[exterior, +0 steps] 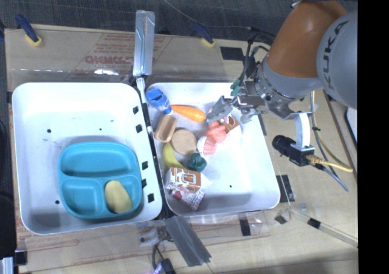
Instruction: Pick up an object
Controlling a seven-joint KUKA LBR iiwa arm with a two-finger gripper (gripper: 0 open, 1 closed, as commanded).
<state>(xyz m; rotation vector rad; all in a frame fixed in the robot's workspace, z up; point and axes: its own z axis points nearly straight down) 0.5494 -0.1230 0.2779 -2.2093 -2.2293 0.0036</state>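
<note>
My gripper (230, 112) hangs over the back right part of the right bin (255, 172), its fingers open. Just below it, touching or nearly so, lies a pink and red object (214, 136) with a brown-and-white end (230, 123) right under the fingertips. Nothing sits between the fingers. An orange carrot (188, 112) lies just left of the gripper, and a blue bottle (158, 100) stands in the bin's back left corner.
The right bin also holds a tan piece (165, 127), a round brown item (184, 141), a yellow banana (170, 157), a dark green object (196, 161) and a snack packet (185, 185). In the left bin (36, 109), a blue divided tray (91, 169) holds a yellow item (118, 196).
</note>
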